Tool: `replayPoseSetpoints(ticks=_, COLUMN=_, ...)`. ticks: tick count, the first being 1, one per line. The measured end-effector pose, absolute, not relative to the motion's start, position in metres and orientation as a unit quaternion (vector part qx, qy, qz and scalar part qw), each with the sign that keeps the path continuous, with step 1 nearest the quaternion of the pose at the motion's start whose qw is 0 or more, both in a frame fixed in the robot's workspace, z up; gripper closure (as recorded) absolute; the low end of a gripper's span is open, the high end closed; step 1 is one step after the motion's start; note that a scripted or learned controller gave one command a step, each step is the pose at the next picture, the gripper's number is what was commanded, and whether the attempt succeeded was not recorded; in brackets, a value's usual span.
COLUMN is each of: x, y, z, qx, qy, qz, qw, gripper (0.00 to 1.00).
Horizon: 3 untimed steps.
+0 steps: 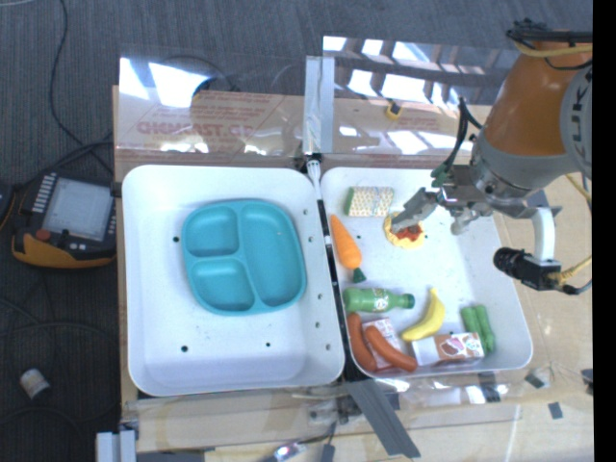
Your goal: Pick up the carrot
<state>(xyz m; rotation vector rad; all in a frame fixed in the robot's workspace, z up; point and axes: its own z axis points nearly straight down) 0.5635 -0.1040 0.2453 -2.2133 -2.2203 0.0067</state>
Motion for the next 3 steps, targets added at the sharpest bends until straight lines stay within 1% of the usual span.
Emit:
replayPoseSetpoints(ticks=1, x=0.560, y=-0.070, z=0.258, qx=-0.695, qy=-0.719, qz=0.0015, qw=0.003, gripper=0.00)
replayPoseSetpoints(ticks=2, x=0.567, y=-0.120, z=0.252, qx=-0.678, qy=-0.735, qz=0.0028, qw=0.002, gripper=0.00)
replayPoseSetpoints(ticks=3, x=0.575, y=-0.135, z=0.206, qx=-0.535, qy=-0.845, qz=0.0012, qw=0.003, gripper=0.00)
